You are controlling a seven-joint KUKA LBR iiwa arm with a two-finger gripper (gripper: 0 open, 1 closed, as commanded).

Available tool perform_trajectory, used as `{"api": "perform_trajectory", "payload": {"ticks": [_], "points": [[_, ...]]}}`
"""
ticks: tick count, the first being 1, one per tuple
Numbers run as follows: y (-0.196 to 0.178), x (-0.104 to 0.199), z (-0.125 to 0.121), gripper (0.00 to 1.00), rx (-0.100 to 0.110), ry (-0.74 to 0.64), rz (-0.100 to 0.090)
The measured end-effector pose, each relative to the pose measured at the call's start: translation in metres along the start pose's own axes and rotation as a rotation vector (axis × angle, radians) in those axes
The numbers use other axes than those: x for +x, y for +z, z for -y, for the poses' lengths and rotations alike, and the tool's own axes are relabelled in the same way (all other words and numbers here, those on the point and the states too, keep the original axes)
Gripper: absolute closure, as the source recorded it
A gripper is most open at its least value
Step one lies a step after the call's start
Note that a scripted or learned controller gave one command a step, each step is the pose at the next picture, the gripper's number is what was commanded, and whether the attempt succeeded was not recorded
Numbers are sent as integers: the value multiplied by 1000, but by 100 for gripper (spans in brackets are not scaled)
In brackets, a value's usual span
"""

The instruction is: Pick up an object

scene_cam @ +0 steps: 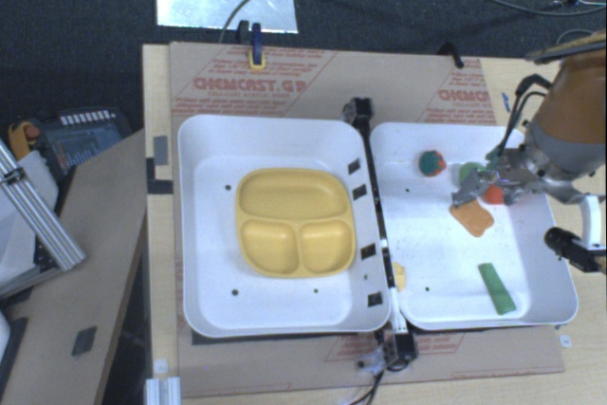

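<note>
**Ana:** Over the right bin [541, 299], near its far right side, the gripper [479, 190] hangs low among a cluster of small toys. Can you tell what the fingers are doing?

**Ben:** No. The grey metal parts overlap the toys from this slant, so I cannot tell whether they are spread or closed, or whether anything sits between them.

**Ana:** What lies around it?

**Ben:** A small red piece [494, 195] is right at the tip, an orange wedge [472, 219] is just below it, touching or nearly so, and a pale green lump [469, 173] is just above. A round green-and-red ball [432, 163] sits a little to the left, apart from the cluster. A green stick [496, 287] lies by itself near the front of the bin.

**Ana:** And the left bin [204, 232]?

**Ben:** It holds a yellow divided plate [292, 221], nothing else I can make out.

**Ana:** How would the orange wedge handle?

**Ben:** My guess is light, stiff plastic or foam, smooth enough to slide on the bin floor. It lies flat and low, so I'd close across its narrower width, coming straight down. The crowding is the risk: a finger could land on the red piece and push both aside.

**Ana:** The green stick looks easier.

**Ben:** Probably. It has free space around it; grip across its short sides at the middle.
</note>
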State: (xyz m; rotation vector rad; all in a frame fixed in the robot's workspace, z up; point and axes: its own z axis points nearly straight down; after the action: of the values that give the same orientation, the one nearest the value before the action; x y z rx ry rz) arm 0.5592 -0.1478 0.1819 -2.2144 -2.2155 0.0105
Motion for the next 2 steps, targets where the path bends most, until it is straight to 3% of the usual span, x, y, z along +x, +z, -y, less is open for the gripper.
{"api": "perform_trajectory", "payload": {"ticks": [1, 2], "points": [[-7, 0, -3, 0, -12, -3, 2], [35, 3, -5, 0, -10, -2, 2]]}}
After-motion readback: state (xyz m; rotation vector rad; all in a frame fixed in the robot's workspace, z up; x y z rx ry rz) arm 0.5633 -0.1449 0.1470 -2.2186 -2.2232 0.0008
